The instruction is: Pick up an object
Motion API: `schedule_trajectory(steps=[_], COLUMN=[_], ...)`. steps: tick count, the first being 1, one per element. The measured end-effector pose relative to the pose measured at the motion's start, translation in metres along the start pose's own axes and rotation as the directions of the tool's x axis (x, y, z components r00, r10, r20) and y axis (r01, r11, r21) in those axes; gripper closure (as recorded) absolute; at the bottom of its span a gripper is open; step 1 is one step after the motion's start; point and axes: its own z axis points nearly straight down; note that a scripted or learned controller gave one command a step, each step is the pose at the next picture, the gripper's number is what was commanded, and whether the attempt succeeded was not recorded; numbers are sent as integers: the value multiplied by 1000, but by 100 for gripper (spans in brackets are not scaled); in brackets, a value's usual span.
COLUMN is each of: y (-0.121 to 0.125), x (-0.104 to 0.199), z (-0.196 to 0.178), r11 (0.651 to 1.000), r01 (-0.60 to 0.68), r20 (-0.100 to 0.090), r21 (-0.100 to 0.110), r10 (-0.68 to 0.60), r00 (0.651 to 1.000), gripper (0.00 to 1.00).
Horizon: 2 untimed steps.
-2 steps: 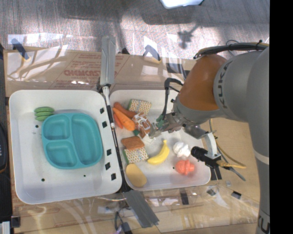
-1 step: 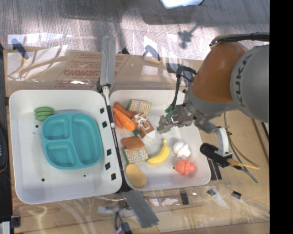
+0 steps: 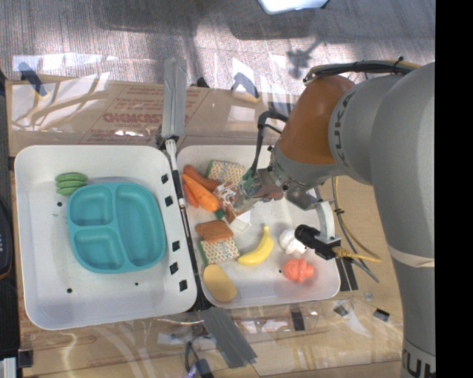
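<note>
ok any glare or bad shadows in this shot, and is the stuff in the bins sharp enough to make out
In the camera view, a bright light reflection glares at the top edge, with streaky reflections on the bench; the arm shades part of the right bin; the banana and teal tray read clearly, while small items near the gripper look soft.

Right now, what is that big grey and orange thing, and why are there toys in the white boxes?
That is a robot arm, seen by one camera looking down from above. It reaches in from the right, and its gripper is low over the right bin, among the toys. I cannot tell whether it has grabbed anything. That bin holds pretend food: carrots, a banana, waffle squares, a tan potato shape and an orange piece. The left bin holds a teal divided plate and a green pea pod. The arm's job is picking up an object.
</note>
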Motion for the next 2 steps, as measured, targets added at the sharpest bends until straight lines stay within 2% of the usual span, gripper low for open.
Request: schedule_trajectory(steps=[1,2], y=[8,25], x=[20,8], z=[-35,61], r11=[1000,976], r01=[-4,218], r20=[0,2], r21=[-5,-7], r10=[4,-218], r00=[1000,976], gripper=[100,100])
